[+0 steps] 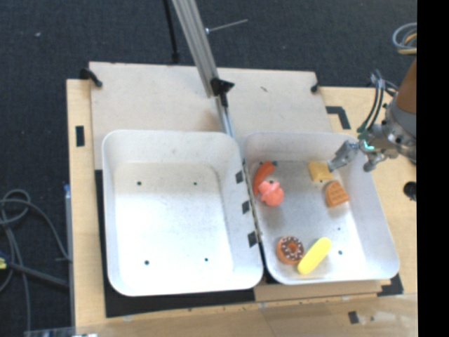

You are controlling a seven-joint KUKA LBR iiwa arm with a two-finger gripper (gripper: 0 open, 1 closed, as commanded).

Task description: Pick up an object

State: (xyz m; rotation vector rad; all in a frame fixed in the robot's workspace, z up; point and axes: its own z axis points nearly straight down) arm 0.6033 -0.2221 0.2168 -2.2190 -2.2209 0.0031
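Note:
The right bin (375,220) holds several small toys. A pink and orange figure (269,187) lies near its left wall. A pale yellow block (319,170) and an orange waffle-like piece (336,194) sit toward the back right. A brown donut (289,249) and a yellow banana-like piece (313,255) rest by the front rim. My gripper (356,160) hangs over the bin's back right edge, just right of the yellow block. It is open, with its fingers spread and nothing between them.
The left bin (175,209) stands beside the right one, and dark clips mark the seam between them. A slanted metal pole (200,41) rises from the back of the bench. Cables lie on the floor at the left.

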